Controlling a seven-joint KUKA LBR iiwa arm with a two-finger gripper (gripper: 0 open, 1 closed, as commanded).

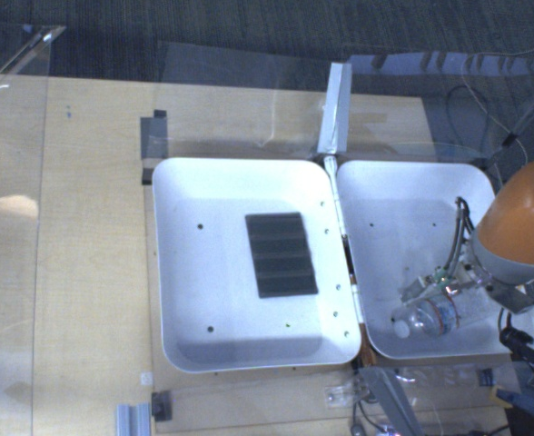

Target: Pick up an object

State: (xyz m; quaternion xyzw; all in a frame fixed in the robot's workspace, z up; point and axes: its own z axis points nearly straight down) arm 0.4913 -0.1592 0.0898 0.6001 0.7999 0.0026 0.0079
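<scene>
The bottle [428, 317] lies near the right bin's [385, 207] front edge. It looks light, see-through and slippery; grab its middle. I cannot tell the gripper's [435, 284] state.

arm [521, 234]: cut off by right edge, only orange band and grey wrist part visible
gripper [435, 284]: small, blurred, tangled with wires; finger state unreadable
clear plastic bottle [428, 317]: see-through, blurred, outline hard to trace; contact with gripper can't be judged
right bin [385, 207]: right rim and near-right corner hidden behind arm
clutter below bins [385, 398]: cut off by bottom edge, too blurred to identify
cables at top right [512, 98]: thin, run out of frame
</scene>
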